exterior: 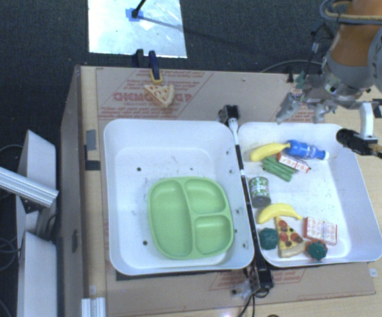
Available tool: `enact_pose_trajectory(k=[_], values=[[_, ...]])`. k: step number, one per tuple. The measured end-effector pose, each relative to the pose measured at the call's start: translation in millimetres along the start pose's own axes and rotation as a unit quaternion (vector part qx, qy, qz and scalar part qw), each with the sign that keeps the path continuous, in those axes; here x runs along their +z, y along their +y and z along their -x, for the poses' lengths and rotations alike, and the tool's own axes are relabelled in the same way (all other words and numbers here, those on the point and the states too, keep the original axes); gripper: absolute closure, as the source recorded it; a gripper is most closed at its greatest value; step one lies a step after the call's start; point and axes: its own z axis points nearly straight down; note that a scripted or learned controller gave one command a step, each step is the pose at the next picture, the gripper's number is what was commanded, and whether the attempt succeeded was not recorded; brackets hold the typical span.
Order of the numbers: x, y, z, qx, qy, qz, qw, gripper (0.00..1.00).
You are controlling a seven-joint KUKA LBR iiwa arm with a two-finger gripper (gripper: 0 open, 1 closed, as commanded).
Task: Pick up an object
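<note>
We look down from one fixed camera set high above the bench (197, 88), tilted at a slant and far enough back to take in both white bins (121, 144) side by side, with the arm (363, 32) entering at our right.

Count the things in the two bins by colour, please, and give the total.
Green: 5 - tray, pods, can, two broccoli
Yellow: 2 - bananas
Blue: 1 - bottle
Red: 2 - box, packet
Mixed: 1 - pizza
Total: 11
</note>
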Motion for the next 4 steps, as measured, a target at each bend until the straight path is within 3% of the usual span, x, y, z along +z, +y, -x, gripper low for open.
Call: enact_pose_trajectory(k=[1,2,3,4], values=[[63.1,-48.0,-1.0,0.001,0.001,-0.004,1.0000,0.00],[128.4,-30.6,-15.4,0.000,0.000,-0.001,1.0000,0.00],[105.5,-1.4,-2.2,0.000,0.000,-0.002,1.0000,0.00],[106.2,-63.4,37.8,0.001,0.000,-0.004,1.0000,0.00]])
